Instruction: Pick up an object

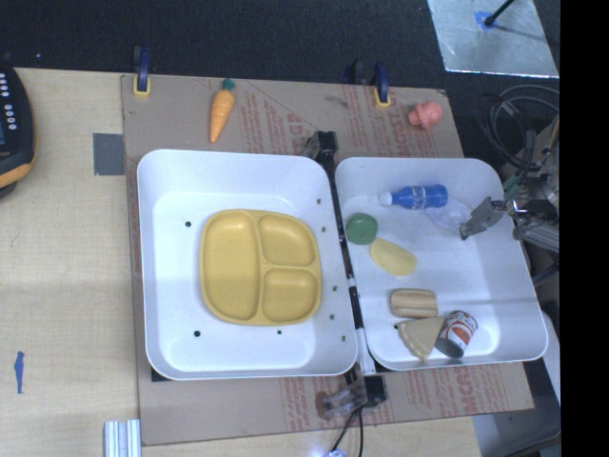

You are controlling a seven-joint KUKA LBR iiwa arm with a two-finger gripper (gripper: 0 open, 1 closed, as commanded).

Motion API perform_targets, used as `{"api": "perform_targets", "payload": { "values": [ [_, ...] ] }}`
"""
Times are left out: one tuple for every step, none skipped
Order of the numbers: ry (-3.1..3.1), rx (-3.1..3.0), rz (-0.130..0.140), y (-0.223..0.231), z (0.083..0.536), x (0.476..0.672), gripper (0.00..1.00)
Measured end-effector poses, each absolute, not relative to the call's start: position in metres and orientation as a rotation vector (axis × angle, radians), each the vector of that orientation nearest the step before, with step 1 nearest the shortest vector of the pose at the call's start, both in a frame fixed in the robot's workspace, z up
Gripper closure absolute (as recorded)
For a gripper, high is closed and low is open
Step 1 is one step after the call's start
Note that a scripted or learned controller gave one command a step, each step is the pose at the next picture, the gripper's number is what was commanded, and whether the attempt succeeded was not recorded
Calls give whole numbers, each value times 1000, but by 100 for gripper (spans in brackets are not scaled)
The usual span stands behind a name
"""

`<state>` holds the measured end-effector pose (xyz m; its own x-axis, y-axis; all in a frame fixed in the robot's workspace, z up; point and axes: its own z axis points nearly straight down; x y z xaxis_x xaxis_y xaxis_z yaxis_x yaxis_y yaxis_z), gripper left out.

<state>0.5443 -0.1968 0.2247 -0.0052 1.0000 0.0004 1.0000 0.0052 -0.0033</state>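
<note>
end effector (479, 219), fingers apart and bare, hangs beside a glossy blue bottle (416, 196) in the smooth white bin (495, 284).

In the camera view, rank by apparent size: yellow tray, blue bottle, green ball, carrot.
1. Yellow tray, by far the largest.
2. Blue bottle and carrot: similar length, too close to rank.
3. Green ball, smallest.

An orange plastic carrot (221, 110) and a pink rounded toy (425, 114) are seen on the brown cardboard sheet (285, 112) behind the bins. A black-and-yellow handheld device (13, 127) is laid on the wooden surface (57, 284).
</note>
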Motion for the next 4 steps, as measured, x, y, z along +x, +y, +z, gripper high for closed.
{"api": "perform_targets", "payload": {
  "values": [
    [-2225, -2203, 8, -133, 199, 492, 0],
    [-2236, -2205, 0, -71, 191, 536, 0],
    [-2221, -2213, 12, -96, 86, 561, 0],
    [-2223, -2217, 6, -97, 102, 562, 100]
  ]
}}
